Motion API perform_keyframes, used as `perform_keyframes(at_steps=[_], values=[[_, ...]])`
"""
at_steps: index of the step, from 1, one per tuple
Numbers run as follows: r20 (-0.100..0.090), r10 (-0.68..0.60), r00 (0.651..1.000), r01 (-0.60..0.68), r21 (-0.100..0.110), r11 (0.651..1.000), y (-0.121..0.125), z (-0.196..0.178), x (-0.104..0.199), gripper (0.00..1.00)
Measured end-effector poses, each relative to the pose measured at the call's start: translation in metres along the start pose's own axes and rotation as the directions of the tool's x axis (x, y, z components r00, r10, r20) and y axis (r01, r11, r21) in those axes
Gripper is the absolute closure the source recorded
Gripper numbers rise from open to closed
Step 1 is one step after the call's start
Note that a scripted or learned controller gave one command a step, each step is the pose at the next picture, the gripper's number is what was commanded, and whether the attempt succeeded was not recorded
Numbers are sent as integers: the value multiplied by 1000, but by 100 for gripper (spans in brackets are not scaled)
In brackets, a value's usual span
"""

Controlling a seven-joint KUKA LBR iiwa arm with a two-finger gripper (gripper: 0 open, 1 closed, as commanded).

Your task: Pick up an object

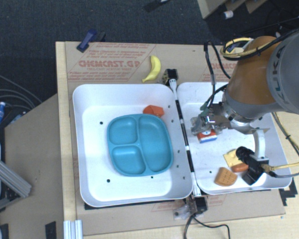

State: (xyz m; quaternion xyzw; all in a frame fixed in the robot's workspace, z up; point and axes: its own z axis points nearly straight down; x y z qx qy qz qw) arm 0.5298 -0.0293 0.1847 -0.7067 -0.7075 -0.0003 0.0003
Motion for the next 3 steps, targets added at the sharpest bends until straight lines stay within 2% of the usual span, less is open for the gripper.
perform_keyframes(at_steps=[1,2,3], values=[[0,0,1000,0,1,1000,-50,-64,54,100],[1,0,1000,0,0,1000,-51,-75,68,100],[1,1,1000,-1,0,1000,-50,-81,67,100]])
